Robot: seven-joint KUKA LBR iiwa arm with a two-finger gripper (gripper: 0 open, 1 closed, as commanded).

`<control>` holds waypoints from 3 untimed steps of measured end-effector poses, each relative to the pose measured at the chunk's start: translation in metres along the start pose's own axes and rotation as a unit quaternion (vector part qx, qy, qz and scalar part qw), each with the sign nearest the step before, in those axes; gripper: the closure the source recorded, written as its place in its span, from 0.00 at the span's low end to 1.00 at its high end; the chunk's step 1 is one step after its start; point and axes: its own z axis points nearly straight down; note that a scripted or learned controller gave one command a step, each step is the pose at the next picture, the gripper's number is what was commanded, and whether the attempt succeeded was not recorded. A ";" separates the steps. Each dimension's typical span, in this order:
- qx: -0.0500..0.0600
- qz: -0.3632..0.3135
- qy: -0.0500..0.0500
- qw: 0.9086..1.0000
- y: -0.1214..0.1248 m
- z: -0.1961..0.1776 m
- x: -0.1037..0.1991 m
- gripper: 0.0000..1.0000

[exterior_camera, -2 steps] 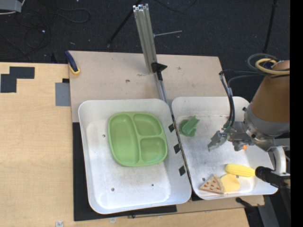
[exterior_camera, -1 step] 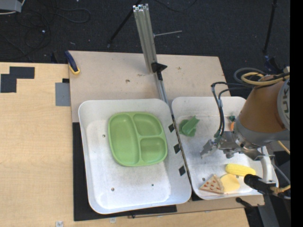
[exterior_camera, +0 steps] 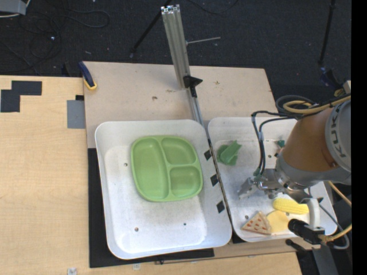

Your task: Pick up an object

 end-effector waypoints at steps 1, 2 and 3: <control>-0.004 0.000 0.000 1.000 0.002 0.023 0.000 0.00; -0.007 0.002 0.001 1.000 0.004 0.010 0.000 1.00; -0.004 0.001 -0.001 1.000 0.004 -0.037 -0.011 1.00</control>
